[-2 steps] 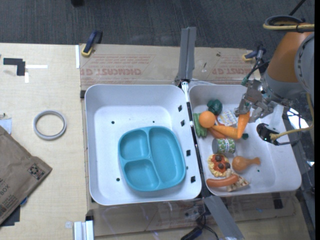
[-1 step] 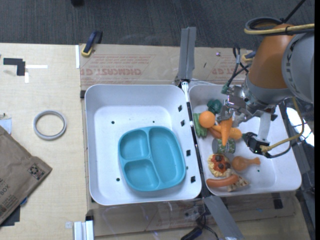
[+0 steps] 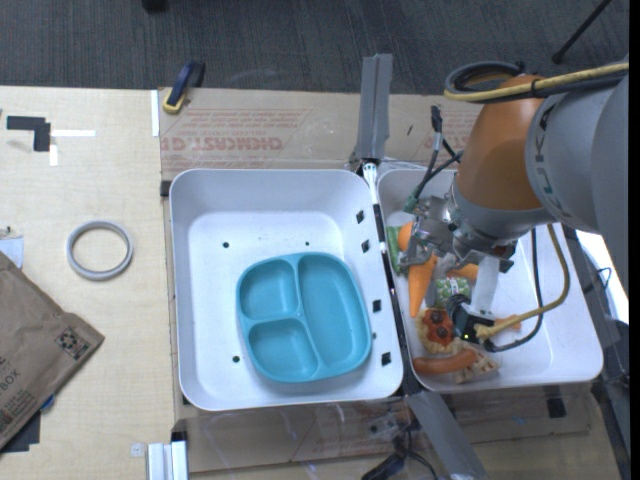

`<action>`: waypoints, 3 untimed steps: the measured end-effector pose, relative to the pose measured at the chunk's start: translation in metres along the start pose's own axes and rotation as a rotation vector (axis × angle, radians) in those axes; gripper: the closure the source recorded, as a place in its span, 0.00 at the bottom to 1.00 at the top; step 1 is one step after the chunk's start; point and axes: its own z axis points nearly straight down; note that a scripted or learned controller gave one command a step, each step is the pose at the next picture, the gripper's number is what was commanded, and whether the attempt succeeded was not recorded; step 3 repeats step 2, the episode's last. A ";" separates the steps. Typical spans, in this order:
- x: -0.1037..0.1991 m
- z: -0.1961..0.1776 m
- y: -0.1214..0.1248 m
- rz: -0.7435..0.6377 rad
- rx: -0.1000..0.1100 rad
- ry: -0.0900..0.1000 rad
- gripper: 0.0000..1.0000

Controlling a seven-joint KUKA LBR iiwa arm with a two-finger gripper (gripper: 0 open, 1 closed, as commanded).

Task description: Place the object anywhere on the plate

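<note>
- Hovering over the right bin (image 3: 570,358), the gripper (image 3: 432,236) nears a carrot (image 3: 418,286); jaw state cannot be told.
- Carrot probably light, rigid, smooth; grasp mid-length.
- Plate (image 3: 303,316) awaits.

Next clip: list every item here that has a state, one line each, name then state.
plate: lying flat in the left bin, nothing on it
left bin: holds the plate
right bin: holds a heap of toy food at its left side
toy food: piled together, not on the plate
arm: reaching over the right bin, above the toy food
tape roll: flat on the bench, left of the bins
</note>
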 end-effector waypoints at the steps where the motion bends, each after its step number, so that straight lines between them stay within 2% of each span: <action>1: 0.060 0.001 -0.043 0.159 0.001 -0.001 1.00; 2: 0.060 0.001 -0.042 0.160 0.001 -0.001 0.00; 3: 0.060 0.001 -0.042 0.160 0.001 -0.001 0.00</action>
